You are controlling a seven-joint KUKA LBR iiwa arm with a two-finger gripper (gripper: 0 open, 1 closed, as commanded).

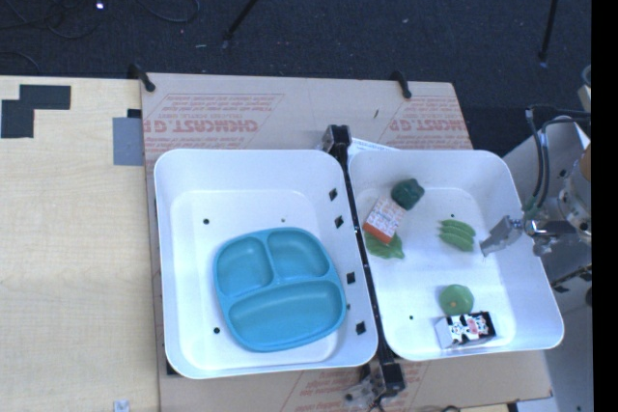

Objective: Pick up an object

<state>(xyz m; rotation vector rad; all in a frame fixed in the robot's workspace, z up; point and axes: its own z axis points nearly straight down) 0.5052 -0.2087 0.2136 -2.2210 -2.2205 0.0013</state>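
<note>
Gripper hovers, seemingly empty, beside green pea pod.

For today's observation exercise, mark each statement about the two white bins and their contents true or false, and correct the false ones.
1. The blue divided plastic plate lies in the left white bin. True.
2. The round green ball sits on the plate. False: it lies in the right white bin, beside the black-and-white printed card.
3. The end effector is at the right bin's right edge. True.
4. The dark green bell-pepper-shaped toy is in the left bin. False: right bin.
</note>
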